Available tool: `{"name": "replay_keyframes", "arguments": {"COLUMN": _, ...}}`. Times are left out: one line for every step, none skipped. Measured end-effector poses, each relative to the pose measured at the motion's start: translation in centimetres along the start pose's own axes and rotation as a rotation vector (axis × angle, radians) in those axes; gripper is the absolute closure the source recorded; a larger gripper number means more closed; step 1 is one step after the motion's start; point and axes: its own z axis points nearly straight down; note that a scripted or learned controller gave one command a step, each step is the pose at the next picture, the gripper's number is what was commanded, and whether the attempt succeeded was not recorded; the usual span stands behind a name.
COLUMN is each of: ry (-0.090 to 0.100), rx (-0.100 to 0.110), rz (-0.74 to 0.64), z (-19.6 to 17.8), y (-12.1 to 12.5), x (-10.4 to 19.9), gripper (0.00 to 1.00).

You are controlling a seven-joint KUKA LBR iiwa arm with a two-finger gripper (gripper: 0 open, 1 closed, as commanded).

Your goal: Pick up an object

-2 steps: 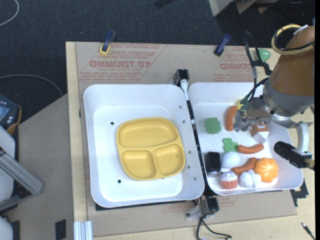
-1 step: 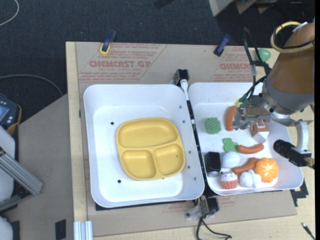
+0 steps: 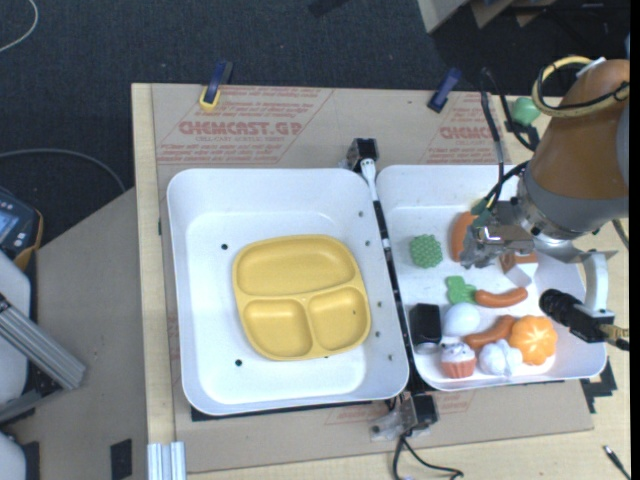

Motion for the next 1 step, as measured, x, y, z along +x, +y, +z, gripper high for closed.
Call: {"name": "replay_keyframes", "arguments": {"ry": 0.001, "rx": -0.001, "rz": 0.001, "z": -0.67, "y": -1.03, "x": -1.05, "gripper": 1.0}}
